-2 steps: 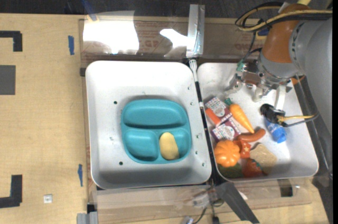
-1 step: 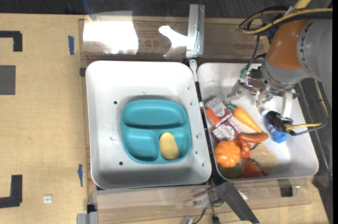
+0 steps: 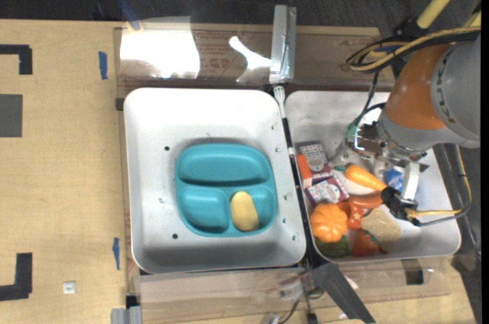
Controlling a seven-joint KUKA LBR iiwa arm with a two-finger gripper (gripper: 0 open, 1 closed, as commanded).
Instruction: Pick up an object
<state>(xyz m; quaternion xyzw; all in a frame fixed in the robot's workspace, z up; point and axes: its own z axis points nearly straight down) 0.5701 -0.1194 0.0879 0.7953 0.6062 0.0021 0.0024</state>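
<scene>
My gripper (image 3: 384,171) hangs low over the right bin (image 3: 443,238), in its middle, among a pile of toy food. Right beside it on the left lies an orange carrot-like piece (image 3: 364,179), touching or nearly touching it. In front of that sit a small orange pumpkin (image 3: 329,221), a red piece (image 3: 356,212) and a tan bread slice (image 3: 383,224). Printed packets (image 3: 312,157) lie by the bin's left wall. The gripper body hides part of the pile, including most of a blue item (image 3: 394,179).
The left bin (image 3: 145,162) holds a teal divided tray (image 3: 221,170) with a yellow oval piece (image 3: 244,211) in its front right compartment. A clear plastic sheet (image 3: 199,55) and a metal divider (image 3: 282,43) stand behind the bins. Cables (image 3: 382,51) trail from the arm.
</scene>
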